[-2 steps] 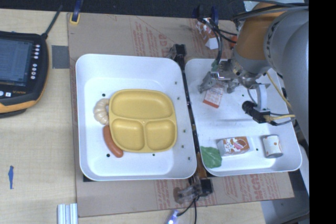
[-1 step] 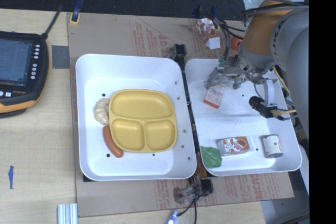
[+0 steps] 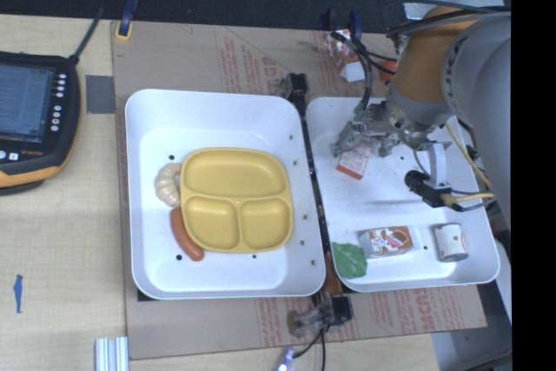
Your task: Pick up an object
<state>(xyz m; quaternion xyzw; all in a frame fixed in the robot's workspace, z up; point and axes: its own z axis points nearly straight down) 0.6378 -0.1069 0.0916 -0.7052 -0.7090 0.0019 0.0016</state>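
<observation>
My gripper point(image 3: 360, 141) hangs over the upper left part of the right bin point(image 3: 473, 269). Directly under it is a small white packet with an orange-red end point(image 3: 352, 166), its top edge meeting the gripper; whether it is held I cannot tell. Along the front of the right bin lie a brown and white snack packet point(image 3: 385, 241), a green leaf-like piece point(image 3: 349, 261) in the front left corner, and a small white can point(image 3: 449, 241) on its side at the right.
The left bin point(image 3: 148, 274) holds a yellow divided plate point(image 3: 234, 198), with a beige lumpy item point(image 3: 166, 184) and an orange sausage point(image 3: 184, 239) against its left side. A teach pendant point(image 3: 30, 113) lies on the bench far left.
</observation>
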